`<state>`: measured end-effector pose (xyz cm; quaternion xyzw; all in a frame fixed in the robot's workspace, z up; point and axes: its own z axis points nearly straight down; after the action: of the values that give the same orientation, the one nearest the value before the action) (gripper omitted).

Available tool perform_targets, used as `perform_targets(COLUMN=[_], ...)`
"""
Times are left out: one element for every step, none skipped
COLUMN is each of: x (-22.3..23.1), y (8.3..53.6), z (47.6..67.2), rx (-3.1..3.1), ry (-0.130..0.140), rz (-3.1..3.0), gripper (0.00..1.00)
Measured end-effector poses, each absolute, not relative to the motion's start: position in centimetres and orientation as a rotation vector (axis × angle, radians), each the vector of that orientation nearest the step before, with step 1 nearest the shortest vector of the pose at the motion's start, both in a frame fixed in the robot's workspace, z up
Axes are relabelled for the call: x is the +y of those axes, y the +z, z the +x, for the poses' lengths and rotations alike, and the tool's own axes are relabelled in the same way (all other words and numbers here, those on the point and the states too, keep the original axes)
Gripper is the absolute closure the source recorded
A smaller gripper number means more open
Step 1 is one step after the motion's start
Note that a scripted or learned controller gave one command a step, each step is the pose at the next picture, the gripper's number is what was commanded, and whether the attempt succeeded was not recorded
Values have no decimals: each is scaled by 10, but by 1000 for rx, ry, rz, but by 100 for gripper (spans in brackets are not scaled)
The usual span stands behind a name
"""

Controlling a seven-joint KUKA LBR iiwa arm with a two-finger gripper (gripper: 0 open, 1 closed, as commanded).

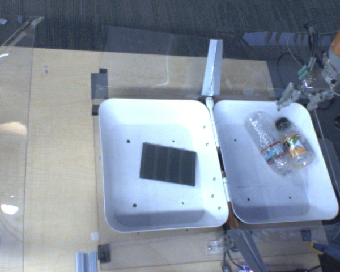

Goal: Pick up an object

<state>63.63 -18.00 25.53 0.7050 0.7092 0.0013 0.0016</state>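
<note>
Two clear plastic bottles lie close together in the right bin (272, 200). One bottle (263, 131) is plain, and the other (297, 149) has an orange and green label. A small round black object (282, 123) rests against them. A dark ribbed rectangular pad (168, 164) lies flat in the left bin (158, 211). My gripper (302, 97) hangs over the right bin's back right corner, just behind the bottles. Its fingers are spread open with nothing between them.
A grey metal bar (212, 67) stands behind the seam between the bins. Cables (303, 44) hang near the arm at the upper right. A clear plastic sheet (22, 123) covers the wooden bench on the left.
</note>
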Motion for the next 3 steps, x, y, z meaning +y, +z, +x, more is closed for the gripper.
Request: perform_targets(x=[-192,-203,-201], y=[137,102,101], z=[616,661,588], rx=[2549,2661,2729], ry=[4,9,22], rz=[1830,1643,1489], gripper=[0,0,0])
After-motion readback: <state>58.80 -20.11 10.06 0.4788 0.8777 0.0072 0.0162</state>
